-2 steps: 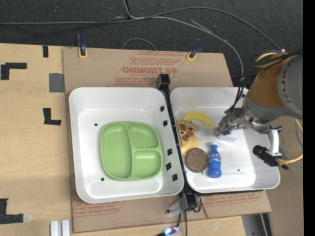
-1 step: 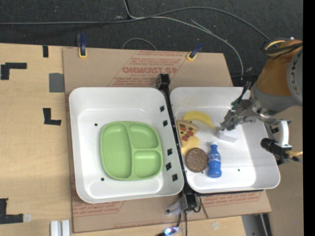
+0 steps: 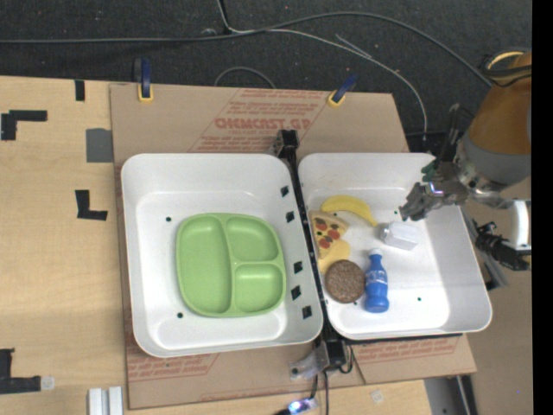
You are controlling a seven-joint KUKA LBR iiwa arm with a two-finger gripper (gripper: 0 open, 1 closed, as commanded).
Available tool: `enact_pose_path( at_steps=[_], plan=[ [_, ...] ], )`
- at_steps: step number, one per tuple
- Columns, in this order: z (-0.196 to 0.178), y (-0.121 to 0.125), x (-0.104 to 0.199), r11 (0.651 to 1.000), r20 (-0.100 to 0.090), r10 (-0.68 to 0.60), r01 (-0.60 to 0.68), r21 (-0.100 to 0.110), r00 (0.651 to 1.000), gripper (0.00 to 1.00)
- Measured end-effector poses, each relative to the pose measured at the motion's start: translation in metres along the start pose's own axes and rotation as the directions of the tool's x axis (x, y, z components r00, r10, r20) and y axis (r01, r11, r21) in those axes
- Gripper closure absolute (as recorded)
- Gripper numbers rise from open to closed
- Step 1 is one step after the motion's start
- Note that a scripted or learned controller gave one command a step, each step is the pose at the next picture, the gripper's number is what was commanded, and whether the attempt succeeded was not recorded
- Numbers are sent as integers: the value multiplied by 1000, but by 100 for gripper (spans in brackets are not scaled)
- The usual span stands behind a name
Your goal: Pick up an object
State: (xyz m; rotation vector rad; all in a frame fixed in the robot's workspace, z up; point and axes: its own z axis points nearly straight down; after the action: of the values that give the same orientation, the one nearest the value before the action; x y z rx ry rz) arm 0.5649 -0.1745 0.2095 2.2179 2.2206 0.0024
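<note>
The right bin [image 3: 449, 275] holds a yellow banana [image 3: 350, 207], a pizza slice toy [image 3: 327, 229], a small yellow piece [image 3: 336, 251], a round brown cookie [image 3: 346, 280], a blue bottle [image 3: 376, 282] and a small white block [image 3: 399, 234]. My gripper [image 3: 416, 206] hangs over the right bin's back right part, just above and to the right of the white block. I see nothing held in it. The banana lies to its left.
The left bin [image 3: 147, 188] holds a green divided plate [image 3: 231, 263]. Black clips run along the divider [image 3: 296, 232] between the bins. Cardboard lies under both bins, and cables cross the dark surface behind.
</note>
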Motion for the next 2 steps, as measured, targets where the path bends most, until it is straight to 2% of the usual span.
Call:
enact_pose_path(
  at_steps=[1,2],
  plan=[
    [-52,1,0,1000,1,0,0,-1,1000,100],
    [-37,8,60,1000,-3,-5,5,5,1000,100]
  ],
)
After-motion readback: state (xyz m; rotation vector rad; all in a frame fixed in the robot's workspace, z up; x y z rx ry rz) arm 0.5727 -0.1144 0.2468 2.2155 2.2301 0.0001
